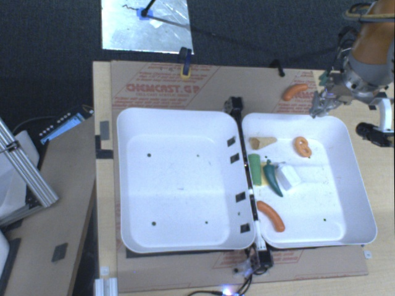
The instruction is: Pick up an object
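The gripper [320, 106] hangs over the right bin's [355, 165] far rim; whether it is spread or pressed together cannot be told. Nothing is in it. The objects lie well apart from it: an orange curl [302, 146], a green pepper [272, 178], a white block [287, 177], a sausage [271, 215]. Descending here risks striking the rim. Cardboard [166, 85] underlies the bins; dark carpet [49, 48] lies beyond.

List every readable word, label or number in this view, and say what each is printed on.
"CHEMCAST GP": red print on the brown sheet under the bins, above the left bin.
More red print on the same sheet near its top right and bottom edges: too blurred to read.
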`<state>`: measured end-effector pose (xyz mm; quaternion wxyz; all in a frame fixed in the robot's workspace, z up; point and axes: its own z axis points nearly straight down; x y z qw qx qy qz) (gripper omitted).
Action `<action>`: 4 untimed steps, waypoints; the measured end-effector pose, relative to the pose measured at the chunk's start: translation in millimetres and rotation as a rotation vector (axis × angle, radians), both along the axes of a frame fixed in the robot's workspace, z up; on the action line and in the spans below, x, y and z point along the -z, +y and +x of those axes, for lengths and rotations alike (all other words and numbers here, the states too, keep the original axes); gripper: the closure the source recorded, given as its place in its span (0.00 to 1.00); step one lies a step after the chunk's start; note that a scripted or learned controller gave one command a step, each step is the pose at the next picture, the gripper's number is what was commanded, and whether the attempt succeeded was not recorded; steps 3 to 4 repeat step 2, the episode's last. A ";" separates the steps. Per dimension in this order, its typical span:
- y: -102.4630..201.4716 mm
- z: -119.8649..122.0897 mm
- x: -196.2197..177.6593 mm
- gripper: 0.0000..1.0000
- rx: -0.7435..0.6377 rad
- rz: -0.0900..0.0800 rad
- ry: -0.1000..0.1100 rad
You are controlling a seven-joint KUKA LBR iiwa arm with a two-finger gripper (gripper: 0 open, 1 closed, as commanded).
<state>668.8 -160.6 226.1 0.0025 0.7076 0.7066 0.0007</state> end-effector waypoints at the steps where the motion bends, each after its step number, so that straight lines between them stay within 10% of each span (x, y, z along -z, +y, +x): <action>1: 24.0 0.4 2.5 1.00 -0.007 0.002 0.002; 4: 58.4 0.5 -2.7 1.00 -0.008 0.003 0.001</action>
